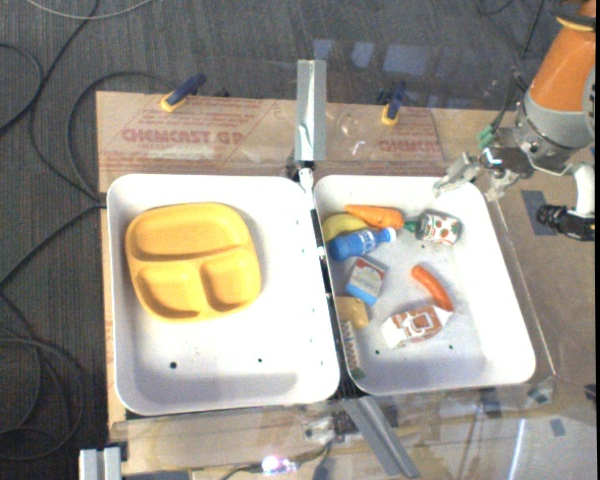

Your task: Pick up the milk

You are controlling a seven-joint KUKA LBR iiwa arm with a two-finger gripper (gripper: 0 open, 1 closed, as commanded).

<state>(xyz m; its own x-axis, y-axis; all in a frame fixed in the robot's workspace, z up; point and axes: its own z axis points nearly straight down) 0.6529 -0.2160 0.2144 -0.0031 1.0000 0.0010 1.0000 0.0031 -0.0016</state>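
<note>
I hung over the right bin's (510, 298) rim at about its one o'clock corner, my gripper (467, 175) empty and its jaws standing apart, nothing between them. The milk (416, 325), a small white and red carton, lay on its side toward five o'clock in that bin, well apart from me. A carrot (432, 286) lay just beside it at twelve o'clock, and a blue box (364, 280) sat near its ten o'clock. To do this well, I judged I should travel toward seven o'clock from where I was, settle above the carton's middle, turn my jaws across its narrow width, and come down clear of the carrot. Lying flat, the carton would likely slide if I caught one edge, so a centred close mattered.
</note>
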